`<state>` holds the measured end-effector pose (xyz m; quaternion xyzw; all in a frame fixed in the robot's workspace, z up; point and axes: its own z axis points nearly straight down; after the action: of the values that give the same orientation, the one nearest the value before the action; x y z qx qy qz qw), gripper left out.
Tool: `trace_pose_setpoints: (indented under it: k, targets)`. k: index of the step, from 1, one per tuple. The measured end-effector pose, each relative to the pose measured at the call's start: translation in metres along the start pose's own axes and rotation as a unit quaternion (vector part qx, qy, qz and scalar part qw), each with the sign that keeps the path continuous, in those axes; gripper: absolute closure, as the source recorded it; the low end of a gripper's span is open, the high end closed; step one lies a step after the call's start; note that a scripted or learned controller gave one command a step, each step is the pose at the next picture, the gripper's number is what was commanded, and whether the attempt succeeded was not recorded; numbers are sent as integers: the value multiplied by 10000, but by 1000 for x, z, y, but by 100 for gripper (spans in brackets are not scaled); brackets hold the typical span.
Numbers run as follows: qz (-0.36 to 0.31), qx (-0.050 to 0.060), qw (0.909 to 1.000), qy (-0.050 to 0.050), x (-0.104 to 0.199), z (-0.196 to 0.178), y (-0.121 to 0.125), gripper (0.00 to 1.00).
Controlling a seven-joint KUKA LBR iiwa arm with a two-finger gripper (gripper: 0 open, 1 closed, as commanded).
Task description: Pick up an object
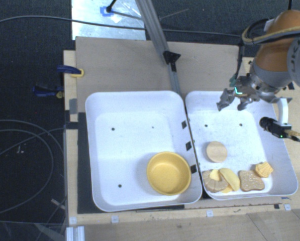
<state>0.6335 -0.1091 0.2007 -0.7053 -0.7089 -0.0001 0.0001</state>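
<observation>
Hovering above the far end of the right bin [290,182], fingers [225,103] spread apart with nothing between them. Nothing lifted so far; whole pick judged yet to come. Round tan disc [216,151] lying nearest below the fingers, toward the near rim, well apart from them. Further on, clustered against the near wall: yellow strip [230,178], toast slice [251,181], small yellow piece [264,169]. Off to the side in the left bin [104,104], yellow bowl [169,172]. Remaining: descend, close on one piece, raise it off the counter

Blue clamps [48,90] and loose cables [24,149] beside the bench [124,64].
</observation>
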Motion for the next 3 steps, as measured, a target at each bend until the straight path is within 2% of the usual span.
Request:
trace_pose_setpoints:
  k: [1, 3]
  targets:
    - [-2, -11, 10000, -2, 0, -1, 1, 0]
    - [11, 17, 10000, -3, 4, 112, 10, 0]
